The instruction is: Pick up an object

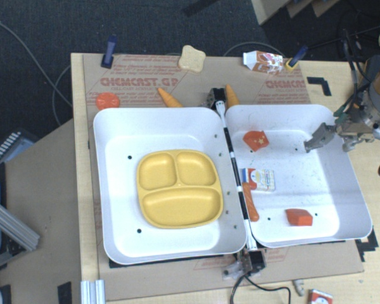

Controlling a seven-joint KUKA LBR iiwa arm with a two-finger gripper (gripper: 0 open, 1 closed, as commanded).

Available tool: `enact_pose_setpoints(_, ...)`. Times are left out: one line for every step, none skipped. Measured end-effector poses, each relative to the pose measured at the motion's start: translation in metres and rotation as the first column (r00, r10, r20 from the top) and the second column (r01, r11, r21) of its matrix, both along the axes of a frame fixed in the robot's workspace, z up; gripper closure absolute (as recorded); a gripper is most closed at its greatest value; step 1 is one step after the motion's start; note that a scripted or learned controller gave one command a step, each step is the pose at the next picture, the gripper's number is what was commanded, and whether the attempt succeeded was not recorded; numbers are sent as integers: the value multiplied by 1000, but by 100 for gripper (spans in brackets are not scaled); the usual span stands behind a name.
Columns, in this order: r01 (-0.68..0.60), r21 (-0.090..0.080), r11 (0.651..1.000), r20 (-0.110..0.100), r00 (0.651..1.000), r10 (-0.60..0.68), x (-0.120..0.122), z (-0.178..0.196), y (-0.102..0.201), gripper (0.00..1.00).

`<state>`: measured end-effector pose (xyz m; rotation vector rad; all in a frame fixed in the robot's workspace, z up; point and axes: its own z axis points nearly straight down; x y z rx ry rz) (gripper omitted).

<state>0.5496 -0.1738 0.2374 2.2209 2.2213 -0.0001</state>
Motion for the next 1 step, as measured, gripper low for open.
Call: enact_pose_setpoints(-2,2,1000,-3,1000,2,32,-60,62,0)
